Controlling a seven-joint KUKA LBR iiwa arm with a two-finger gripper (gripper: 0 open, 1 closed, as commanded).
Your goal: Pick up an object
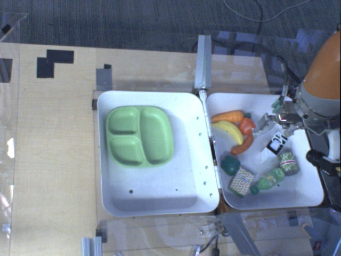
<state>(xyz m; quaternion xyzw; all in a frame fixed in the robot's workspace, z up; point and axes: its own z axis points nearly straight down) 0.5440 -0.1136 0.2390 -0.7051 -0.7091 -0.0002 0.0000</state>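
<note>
My gripper (273, 134) hangs low over the middle of the right bin (314, 199), below the grey wrist and orange band that reach in from the right. Just left of it lie an orange carrot (228, 116), a yellow banana (230, 132), a red pepper (246, 125) and a small red-orange piece (241, 146). Toward the front are a dark green round object (230, 165), a patterned small box (241, 181), a green bottle (268, 181) lying on its side, and a small can (288, 162). I see nothing held in the gripper.
The left bin (160, 196) holds a light green divided plate (140, 135) in its back left part. A metal divider post (202, 63) stands between the bins at the back. Cables run behind the right bin.
</note>
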